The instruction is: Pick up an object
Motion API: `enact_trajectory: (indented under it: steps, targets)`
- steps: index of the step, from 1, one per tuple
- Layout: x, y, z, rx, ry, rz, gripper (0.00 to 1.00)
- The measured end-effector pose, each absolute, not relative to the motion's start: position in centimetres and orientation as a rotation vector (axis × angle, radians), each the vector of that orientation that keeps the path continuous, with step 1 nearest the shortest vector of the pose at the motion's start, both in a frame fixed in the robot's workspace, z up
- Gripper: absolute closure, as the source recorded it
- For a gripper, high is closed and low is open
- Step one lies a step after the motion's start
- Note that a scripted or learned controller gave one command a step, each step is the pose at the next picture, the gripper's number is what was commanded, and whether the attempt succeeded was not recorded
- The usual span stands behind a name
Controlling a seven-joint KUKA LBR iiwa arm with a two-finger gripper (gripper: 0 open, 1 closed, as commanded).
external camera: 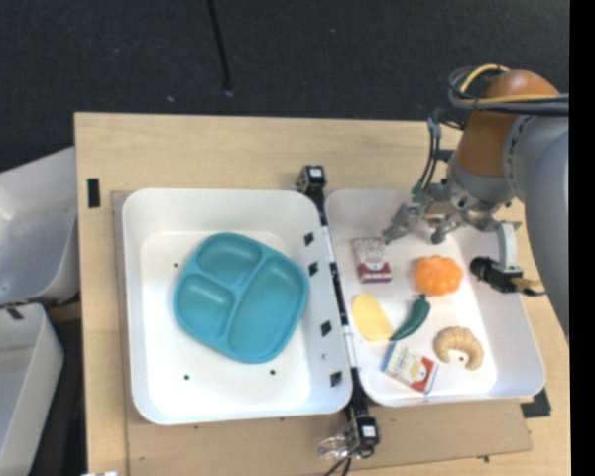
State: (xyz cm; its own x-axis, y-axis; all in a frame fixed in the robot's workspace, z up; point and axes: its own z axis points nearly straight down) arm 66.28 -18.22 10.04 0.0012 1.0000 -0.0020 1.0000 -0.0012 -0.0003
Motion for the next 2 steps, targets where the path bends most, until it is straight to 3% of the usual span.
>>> enact_trajectory:
  steps: [1, 2]
  targets:
    - [66.4, -18.3, 11.4, 2.217, 2.216, 0.001, 1.0]
    - [67.4, -18.9, 16.6, 2.212, 2.22, 0.005, 1.0]
